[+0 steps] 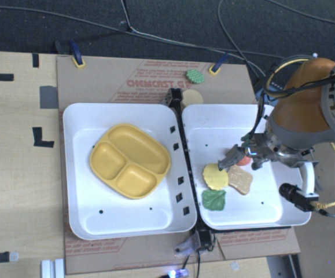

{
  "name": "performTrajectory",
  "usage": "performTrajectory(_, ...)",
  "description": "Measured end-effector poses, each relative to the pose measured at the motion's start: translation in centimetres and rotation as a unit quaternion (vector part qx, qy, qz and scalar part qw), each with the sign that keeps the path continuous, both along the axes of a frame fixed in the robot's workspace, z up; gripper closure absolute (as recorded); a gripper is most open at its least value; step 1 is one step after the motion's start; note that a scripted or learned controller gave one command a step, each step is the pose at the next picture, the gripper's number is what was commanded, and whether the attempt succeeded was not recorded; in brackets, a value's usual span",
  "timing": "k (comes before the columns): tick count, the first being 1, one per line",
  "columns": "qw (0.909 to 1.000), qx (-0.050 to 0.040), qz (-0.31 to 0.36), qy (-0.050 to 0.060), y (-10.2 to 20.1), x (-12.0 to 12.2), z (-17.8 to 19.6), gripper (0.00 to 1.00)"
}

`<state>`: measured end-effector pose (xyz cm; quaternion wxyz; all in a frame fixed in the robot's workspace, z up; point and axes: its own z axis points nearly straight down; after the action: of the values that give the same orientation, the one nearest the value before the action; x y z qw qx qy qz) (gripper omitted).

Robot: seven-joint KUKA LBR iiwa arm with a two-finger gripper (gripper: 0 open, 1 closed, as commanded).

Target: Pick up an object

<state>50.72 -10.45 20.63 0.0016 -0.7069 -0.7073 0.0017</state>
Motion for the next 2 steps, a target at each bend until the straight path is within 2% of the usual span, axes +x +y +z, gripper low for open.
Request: performTrajectory(2,1.0000,-0.0013,0.000,-0.002,0.5,-0.7,-11.8,0.00)
